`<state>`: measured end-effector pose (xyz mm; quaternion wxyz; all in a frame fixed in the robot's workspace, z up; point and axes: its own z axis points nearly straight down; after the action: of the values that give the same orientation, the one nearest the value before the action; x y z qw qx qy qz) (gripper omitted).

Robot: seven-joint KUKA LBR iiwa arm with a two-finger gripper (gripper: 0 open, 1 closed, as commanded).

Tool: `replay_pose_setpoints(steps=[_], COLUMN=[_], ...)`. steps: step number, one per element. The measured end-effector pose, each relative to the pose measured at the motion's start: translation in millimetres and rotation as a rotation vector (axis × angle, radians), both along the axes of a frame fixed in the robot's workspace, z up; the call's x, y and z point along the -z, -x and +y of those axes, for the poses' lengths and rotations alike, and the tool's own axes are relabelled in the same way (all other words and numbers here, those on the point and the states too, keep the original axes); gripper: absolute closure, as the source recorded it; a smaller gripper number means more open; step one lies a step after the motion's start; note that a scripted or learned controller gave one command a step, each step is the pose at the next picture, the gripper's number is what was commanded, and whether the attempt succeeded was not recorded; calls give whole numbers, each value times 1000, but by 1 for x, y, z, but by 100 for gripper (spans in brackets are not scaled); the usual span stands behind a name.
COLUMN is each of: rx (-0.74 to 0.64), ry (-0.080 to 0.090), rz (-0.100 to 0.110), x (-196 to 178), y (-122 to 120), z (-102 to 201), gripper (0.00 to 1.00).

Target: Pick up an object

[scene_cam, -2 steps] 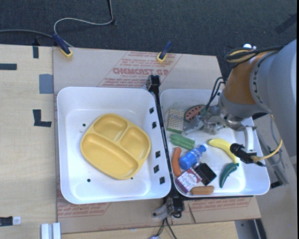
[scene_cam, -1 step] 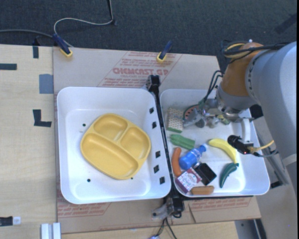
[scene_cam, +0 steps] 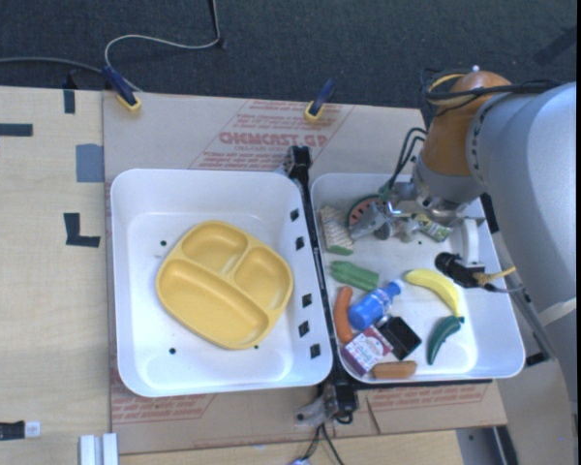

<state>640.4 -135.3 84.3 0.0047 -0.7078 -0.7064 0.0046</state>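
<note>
The camera view looks down on two white bins side by side on a cardboard sheet. The left bin (scene_cam: 136, 260) carries a yellow divided plate (scene_cam: 225, 283), lying at a slant near its middle. The right bin (scene_cam: 499, 342) is where the clutter is: a yellow banana (scene_cam: 437, 289) toward the right side, a dark green pepper (scene_cam: 443, 338) just below it, a blue bottle (scene_cam: 373, 307) near the centre, a green pod-shaped piece (scene_cam: 354, 275) just above and left of the bottle, an orange carrot-like stick (scene_cam: 343, 312) beside the bottle on its left, a black block (scene_cam: 400, 336) below the bottle, and a red-and-white packet (scene_cam: 364, 351) near the bottom edge with a sausage (scene_cam: 395, 369) lying just under it. The grey arm comes in from the right of the frame, its orange band (scene_cam: 447, 134) above the upper part of the right bin, and the gripper (scene_cam: 392, 216) hangs low over that bin's upper middle, beside a small round red-and-green thing (scene_cam: 364, 213). From here I cannot tell how the jaws stand, nor whether anything sits between them. Two yellow clamps (scene_cam: 123, 89) grip the cardboard's upper edge.
</note>
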Motion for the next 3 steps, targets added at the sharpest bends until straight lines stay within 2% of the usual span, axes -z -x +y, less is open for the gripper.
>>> replay_pose_setpoints(steps=[1,2,3], rx=[-1,-1,7], ry=[3,3,3], rz=[-1,0,28], x=[-10,-10,3], y=[0,0,-14], z=[0,0,30], gripper=[100,0,0])
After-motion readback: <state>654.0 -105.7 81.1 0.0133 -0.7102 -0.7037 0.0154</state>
